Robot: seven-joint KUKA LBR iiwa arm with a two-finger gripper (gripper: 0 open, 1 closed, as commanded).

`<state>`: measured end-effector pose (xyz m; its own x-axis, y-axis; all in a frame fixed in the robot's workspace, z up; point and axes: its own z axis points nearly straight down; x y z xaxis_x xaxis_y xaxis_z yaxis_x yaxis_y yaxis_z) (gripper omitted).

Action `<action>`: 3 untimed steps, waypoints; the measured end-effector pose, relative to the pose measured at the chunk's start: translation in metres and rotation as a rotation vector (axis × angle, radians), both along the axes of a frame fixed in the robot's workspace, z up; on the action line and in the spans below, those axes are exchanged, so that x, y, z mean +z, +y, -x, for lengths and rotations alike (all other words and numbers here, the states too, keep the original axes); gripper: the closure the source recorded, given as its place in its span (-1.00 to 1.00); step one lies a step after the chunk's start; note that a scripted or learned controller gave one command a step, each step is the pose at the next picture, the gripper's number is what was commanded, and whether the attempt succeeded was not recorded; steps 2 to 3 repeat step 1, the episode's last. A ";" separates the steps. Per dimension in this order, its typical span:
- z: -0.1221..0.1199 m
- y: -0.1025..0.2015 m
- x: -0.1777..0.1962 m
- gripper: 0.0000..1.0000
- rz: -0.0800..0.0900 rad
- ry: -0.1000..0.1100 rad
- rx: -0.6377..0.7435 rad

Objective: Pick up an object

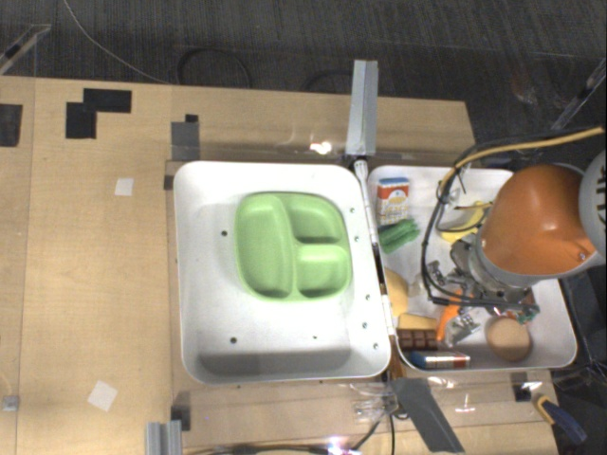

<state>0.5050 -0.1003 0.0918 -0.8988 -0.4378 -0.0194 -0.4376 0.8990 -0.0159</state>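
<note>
The right bin [569,344] holds several small objects. A white and red carton [394,197] lies at its far left corner, with a green piece [398,234] just below it. A tan egg-shaped object [508,337] rests near the front right. A brown block [415,336] and a red and white marker [438,358] lie along the front wall. Something yellow [465,218] shows at the back, partly under the arm. My gripper [463,317] hangs low in this bin beneath the orange wrist band [536,221], close to a small orange piece [450,318] and left of the egg-shaped object.
The left bin [204,339] bears a green divided plate [289,245] at its middle. A metal post [362,107] stands at the back between the bins. Black and yellow cables [441,216] loop around the wrist above the right bin. Wooden bench surface [85,282] extends left.
</note>
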 end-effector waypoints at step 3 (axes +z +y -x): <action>-0.006 0.003 0.014 1.00 -0.002 -0.018 0.005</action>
